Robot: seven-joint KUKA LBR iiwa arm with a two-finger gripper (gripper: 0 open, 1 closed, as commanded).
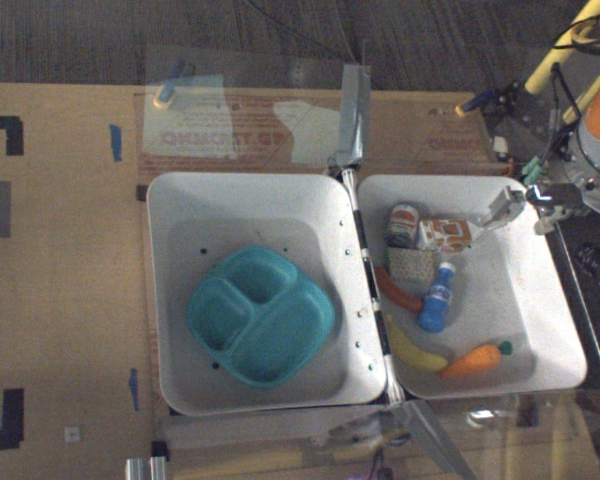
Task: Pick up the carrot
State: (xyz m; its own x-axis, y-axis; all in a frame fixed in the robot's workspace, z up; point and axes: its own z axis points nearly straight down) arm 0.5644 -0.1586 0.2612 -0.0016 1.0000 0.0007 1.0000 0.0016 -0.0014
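Orange carrot lies at my right bin's front; my hand hovers apart, its grip state I cannot tell.

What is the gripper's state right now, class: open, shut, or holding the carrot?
Gripper: cannot be told; it sits over the right bin's far right edge, apart from the carrot, which lies in that bin's near part.

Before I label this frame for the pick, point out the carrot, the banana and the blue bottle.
carrot (472,362): camera view, middle of its orange body.
banana (414,349): camera view, middle of its yellow curve.
blue bottle (436,308): camera view, on its blue body below the white cap.
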